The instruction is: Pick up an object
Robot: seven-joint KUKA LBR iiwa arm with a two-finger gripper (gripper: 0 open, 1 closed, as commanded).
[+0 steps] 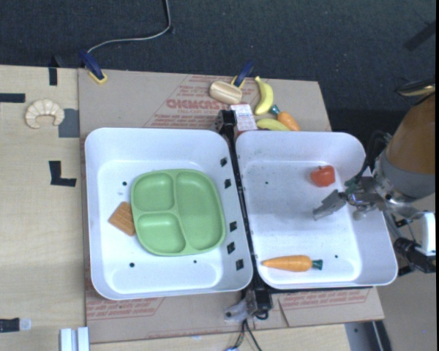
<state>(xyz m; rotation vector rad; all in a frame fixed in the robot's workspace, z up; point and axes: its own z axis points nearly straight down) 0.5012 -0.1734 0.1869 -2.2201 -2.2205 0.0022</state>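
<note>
Reaching in from the right over the right-hand shallow white plastic bin (300, 136): grey two-finger gripper (329, 207), low above the bare floor in the bin's middle, angled toward the left. Impossible to tell from this slant whether spread or pressed together; nothing seen gripped. Nearest candidate for the pick: small round red tomato-like toy (322, 175), just beside the gripper toward the bin's far wall, apart from it. Second candidate: orange toy carrot with a green stub (294, 264), lying flat along the near wall, tip to the left, well apart from the gripper. In the left-hand shallow white plastic bin (154, 131): light green divided plate (178, 212), with a tan flat wedge (122, 218) tucked at its left edge. Beyond the bins, on the cardboard sheet (168, 101): pale bread roll (224, 91) and yellow toy bananas (263, 97). Judged as approach, with no pick made yet. Risks from here: closing where it hangs now, on bare floor between the two toys, and coming up with nothing; nudging the round red toy on a slightly off descent and sending it rolling toward the wall; clipping the carrot from one end, so that it swivels away instead of seating; pressing down too far and scraping or catching on the bin floor; pinning the carrot against the near wall, with little room for a clean grip
</note>
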